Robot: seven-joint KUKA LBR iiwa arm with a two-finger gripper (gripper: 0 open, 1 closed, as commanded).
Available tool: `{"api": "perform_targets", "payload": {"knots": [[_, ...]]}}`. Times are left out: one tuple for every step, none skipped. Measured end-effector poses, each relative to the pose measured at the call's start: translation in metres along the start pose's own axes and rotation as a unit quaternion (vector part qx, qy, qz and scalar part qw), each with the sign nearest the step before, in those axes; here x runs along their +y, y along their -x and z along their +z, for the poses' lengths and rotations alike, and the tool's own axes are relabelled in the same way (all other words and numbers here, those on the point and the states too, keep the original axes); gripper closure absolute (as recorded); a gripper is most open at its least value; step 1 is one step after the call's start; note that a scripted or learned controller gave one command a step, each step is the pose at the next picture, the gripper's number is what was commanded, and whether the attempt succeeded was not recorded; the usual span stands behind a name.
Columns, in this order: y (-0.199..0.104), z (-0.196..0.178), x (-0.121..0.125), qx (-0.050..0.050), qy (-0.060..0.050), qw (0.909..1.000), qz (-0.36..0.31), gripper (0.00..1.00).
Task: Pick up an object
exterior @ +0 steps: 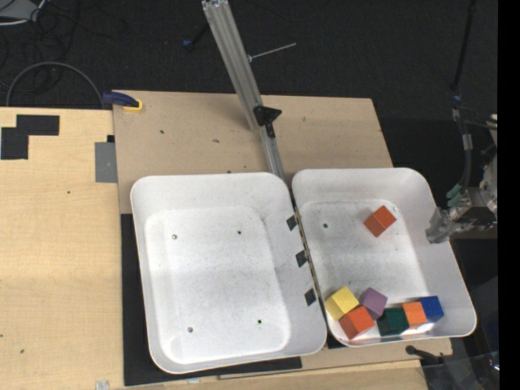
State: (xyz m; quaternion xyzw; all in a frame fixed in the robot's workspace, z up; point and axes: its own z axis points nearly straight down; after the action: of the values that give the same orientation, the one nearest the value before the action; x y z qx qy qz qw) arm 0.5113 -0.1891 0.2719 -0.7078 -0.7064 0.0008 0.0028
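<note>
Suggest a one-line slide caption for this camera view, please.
Gripper poised at the right bin rim; orange cube apart from six clustered blocks.

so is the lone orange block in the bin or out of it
In. The orange block lies on the floor of the right bin, apart from the cluster of blocks in that bin's near corner.
</note>
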Motion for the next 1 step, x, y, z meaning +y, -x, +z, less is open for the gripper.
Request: {"api": "perform_targets", "payload": {"knots": [[-0.1218, -0.0339, 0.0613, 0.0, 0.003, 1.0, -0.006, 1.0]]}}
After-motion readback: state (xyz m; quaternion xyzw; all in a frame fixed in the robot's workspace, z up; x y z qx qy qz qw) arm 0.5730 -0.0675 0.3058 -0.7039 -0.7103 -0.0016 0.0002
